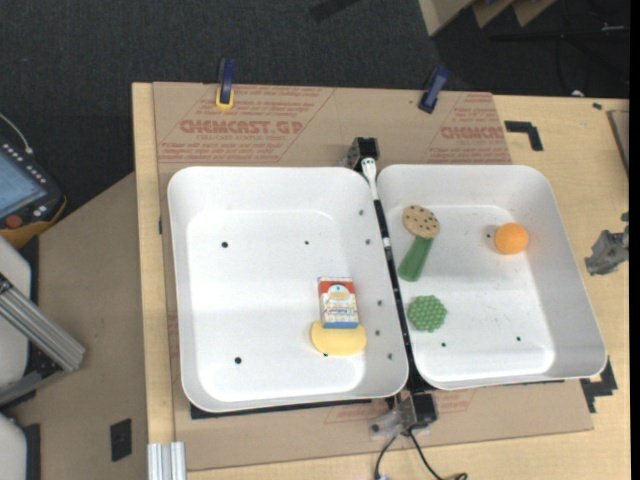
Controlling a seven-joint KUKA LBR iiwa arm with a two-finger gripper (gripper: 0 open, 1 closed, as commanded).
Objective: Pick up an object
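Wires [400, 448] are seen at the near edge of the bench, under the spot where the two bins meet. A grey part, likely the gripper [605, 251], is seen just past the outer rim of the right bin [560, 268]. So little of it is shown that it cannot be told if it is wide or narrow. Nothing is seen held by it.

An orange ball [511, 239] is found closest to the gripper, alone on bare white floor, so it is likely the easiest thing to pick. A green bumpy round thing [428, 313] and a green stick with a dotted tan head [418, 240] are placed farther from the gripper, near the middle wall. Farthest from it, in the left bin [200, 268], a small box [338, 303] is laid touching a yellow round piece [340, 340]. A picture label is seen on the box, but its words are too small to read.

The bins are kept steady on a brown board [300, 118], which is held down by blue clips [226, 83]. "CHEMCAST GP" is printed on the board in red.
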